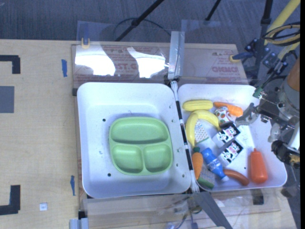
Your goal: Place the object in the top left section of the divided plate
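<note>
My pincer (248, 114) hangs over the far right part of the right bin (274, 182); I cannot tell how it stands, and I see nothing gripped in it.

Nearest to the camera, below my pincer, lie a red-orange bottle-shaped toy (258, 166) and a brown sausage (236, 176). Left of them are a blue bottle (212, 162) and an orange carrot (197, 163) against the bin's left wall. Just beside my pincer, to its left and lower, two small black-and-white boxes (228, 133) lie one after the other; their print is too small to read. Further left a yellow banana (196, 123) curves, and beyond it a second yellow piece (197, 104) and an orange piece (229, 109) lie at the far side.

Well to the left of my pincer, the left bin (93, 104) carries the green divided plate (140, 145), with one long section far and two small sections near.

Beyond the bins stands cardboard (209, 61) with red letters, not readable. The tabletop (38, 128) is light wood.
</note>
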Robot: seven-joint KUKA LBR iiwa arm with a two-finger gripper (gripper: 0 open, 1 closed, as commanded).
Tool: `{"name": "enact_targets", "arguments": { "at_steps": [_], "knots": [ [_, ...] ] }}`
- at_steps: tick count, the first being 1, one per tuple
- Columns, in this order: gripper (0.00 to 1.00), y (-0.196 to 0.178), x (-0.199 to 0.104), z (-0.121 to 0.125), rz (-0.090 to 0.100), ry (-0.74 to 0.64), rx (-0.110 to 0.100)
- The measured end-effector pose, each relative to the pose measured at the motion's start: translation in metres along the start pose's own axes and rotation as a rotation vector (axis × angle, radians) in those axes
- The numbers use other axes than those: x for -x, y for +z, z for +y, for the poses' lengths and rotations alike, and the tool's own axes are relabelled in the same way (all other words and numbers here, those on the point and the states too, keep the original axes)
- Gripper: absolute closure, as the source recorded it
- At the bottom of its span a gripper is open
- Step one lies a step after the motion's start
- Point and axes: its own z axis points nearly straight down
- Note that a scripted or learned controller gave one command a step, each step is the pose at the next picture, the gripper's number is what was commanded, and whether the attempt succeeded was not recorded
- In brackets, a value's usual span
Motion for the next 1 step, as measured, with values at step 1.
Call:
{"name": "enact_targets", "arguments": {
  "at_steps": [1],
  "knots": [
    [0.00, 0.1073, -0.0552, -0.0319, 0.001, -0.287, -0.004]
  ]
}}
